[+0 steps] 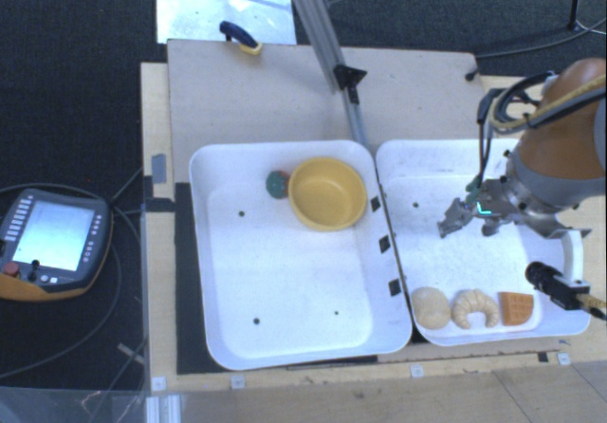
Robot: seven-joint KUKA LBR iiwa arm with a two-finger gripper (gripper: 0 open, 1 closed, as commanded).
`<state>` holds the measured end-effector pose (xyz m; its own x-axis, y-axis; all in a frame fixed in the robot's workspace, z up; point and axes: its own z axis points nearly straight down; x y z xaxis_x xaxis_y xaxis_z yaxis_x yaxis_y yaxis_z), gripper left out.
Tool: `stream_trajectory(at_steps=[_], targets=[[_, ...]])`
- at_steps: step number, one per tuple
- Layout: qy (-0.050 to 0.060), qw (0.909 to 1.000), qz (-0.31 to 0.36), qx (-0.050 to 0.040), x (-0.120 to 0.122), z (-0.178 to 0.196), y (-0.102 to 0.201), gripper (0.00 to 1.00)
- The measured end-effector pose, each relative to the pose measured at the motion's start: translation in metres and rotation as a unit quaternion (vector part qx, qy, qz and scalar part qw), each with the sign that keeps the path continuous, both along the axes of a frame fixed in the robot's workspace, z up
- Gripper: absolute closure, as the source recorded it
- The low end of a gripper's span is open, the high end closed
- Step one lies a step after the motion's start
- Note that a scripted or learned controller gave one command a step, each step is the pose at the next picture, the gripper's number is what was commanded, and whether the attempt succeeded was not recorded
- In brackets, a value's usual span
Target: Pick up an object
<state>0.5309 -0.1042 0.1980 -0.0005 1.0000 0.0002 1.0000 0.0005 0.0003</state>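
Bench: two white bins (285,317) side by side.
Left bin: yellow bowl (327,193), green ball (276,184) touching it.
Right bin: three pastries (474,307) along the near wall.
Gripper (471,217): fingers spread, holding nothing.

Bench (417,80) bearing two white bins (285,317)

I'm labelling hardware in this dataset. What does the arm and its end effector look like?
The arm is grey with a broad orange band above the wrist, and black cables loop beside it. The end effector is dark grey metal with a small teal light.
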Motion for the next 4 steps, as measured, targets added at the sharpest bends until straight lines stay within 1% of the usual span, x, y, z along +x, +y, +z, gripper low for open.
stream_trajectory(at_steps=[1,2,3,4], targets=[[0.000,1.0000,0.000,0.0000,0.000,0.000,0.000,0.00],[0.001,1.0000,0.000,0.0000,-0.005,-0.045,0.007,0.00],[0.002,1.0000,0.000,0.0001,-0.003,-0.107,0.006,0.00],[0.000,1.0000,0.000,-0.0001,-0.003,-0.108,0.006,0.00]])
